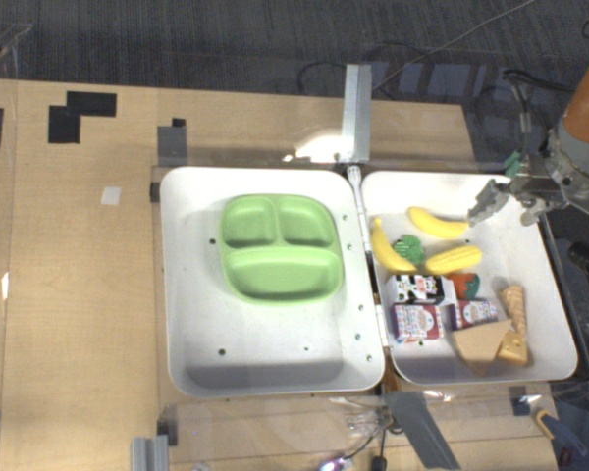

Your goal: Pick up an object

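The right bin (560, 292) holds several toy foods. A yellow banana (437, 224) lies near its back, and a second banana (388, 247) lies along the left wall beside a green leafy piece (409, 246). A yellow corn cob (454, 259) sits mid-bin. My gripper (507, 206) hangs over the bin's back right part, just right of the first banana's tip. Its fingers (484, 205) are spread open with nothing between them.
The right bin's front holds a small printed carton (416, 308), a purple packet (477, 312), a red and green piece (463, 286), a bread stick (513, 305), a tan wedge (478, 344) and cheese (515, 350). A green divided plate (278, 245) fills the left bin (191, 292).
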`<act>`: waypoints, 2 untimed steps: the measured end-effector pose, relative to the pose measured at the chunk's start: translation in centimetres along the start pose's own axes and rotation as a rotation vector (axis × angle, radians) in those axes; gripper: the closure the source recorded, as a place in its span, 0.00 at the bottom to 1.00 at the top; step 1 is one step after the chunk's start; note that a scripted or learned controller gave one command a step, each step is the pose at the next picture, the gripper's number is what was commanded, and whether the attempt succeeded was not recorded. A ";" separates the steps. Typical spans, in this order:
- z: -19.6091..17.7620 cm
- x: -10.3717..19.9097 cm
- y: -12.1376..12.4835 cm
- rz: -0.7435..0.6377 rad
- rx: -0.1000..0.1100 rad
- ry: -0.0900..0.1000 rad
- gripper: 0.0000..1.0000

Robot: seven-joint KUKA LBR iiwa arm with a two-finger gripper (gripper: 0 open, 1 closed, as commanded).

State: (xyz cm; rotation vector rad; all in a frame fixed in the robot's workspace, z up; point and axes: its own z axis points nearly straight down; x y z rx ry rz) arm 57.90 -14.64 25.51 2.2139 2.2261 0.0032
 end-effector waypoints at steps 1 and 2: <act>15.3 -0.8 2.8 0.044 0.001 0.000 0.00; 13.3 -0.4 1.5 0.108 0.000 0.001 0.00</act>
